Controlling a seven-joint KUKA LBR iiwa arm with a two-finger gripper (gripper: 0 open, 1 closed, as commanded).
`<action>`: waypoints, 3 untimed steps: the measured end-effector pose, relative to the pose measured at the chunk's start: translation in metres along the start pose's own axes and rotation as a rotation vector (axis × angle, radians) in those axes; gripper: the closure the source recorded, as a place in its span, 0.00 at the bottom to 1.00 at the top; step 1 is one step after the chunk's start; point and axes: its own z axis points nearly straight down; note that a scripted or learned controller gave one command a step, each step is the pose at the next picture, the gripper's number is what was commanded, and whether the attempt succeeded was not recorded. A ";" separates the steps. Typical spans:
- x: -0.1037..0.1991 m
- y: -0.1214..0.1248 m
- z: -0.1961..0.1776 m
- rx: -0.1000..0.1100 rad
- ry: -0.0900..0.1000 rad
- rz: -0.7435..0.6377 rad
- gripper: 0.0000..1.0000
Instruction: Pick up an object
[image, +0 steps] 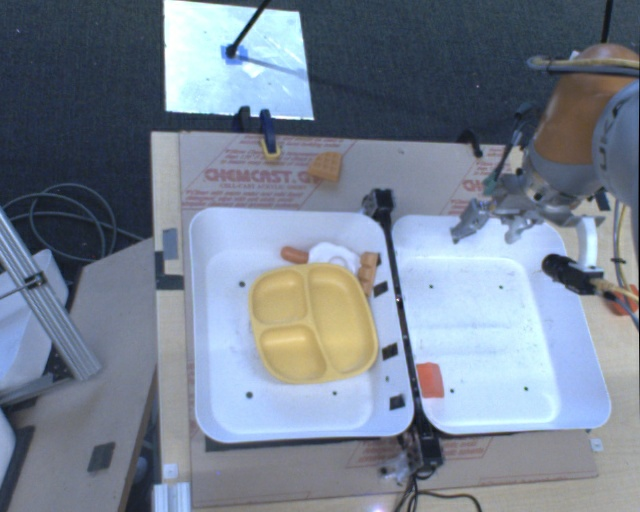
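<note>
Wooden bench on dark carpet, seen from above.

The bench (330, 165) is a pale board topped with cardboard printed in red lettering, and it serves as the landmark here. All around it lies dark blue-black carpet (80, 110). Beyond the bench's far edge, a shiny square metal sheet (238, 60) lies flat on that carpet, catching bright light, with a thin dark rod crossing it. To the bench's left, black cables (60, 225) loop over the carpet, and nearer the camera a tan board (105, 370) abuts the bench's left side. A slanted aluminium rail (40, 305) crosses that board. Light is even and soft.
</note>
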 end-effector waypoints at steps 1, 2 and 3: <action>0.000 0.001 -0.012 -0.004 0.000 -0.003 1.00; 0.036 0.000 -0.055 -0.005 0.001 -0.005 1.00; 0.026 -0.024 -0.276 -0.020 -0.004 -0.003 1.00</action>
